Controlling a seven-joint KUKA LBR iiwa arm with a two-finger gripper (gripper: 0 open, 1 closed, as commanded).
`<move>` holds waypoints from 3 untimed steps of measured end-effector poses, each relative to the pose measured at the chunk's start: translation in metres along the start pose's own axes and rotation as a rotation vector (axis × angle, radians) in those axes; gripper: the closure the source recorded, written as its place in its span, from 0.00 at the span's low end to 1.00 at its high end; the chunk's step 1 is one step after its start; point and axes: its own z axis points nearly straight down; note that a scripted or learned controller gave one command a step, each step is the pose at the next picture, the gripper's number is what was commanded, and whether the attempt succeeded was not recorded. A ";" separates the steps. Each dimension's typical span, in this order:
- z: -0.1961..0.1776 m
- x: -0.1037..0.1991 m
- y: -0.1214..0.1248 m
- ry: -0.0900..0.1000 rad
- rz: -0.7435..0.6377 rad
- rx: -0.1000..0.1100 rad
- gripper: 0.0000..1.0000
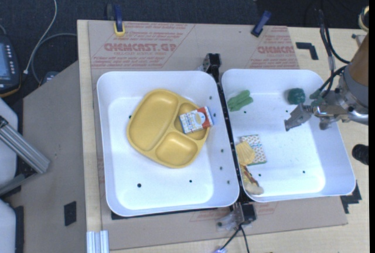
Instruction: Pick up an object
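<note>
My gripper (308, 123) hangs over the right part of the right bin (328, 181), open, with nothing between its fingers. A small teal lump (295, 95) lies just beyond it toward the bin's back. A green ridged piece (239, 100) rests at the bin's back left. By the left wall lie a patterned packet (252, 148) and a pale yellow peel-like piece (251, 180). In the left bin (117, 181) sits a yellow divided plate (158, 129) with a small red and white carton (194, 120) on its right rim.
A black divider with clamps (221, 105) runs between the two bins. Blue clips (119, 19) hold the cardboard sheet at the back. Cables hang near the arm at the right.
</note>
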 end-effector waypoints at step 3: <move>0.139 0.004 -0.010 0.002 0.002 0.006 0.00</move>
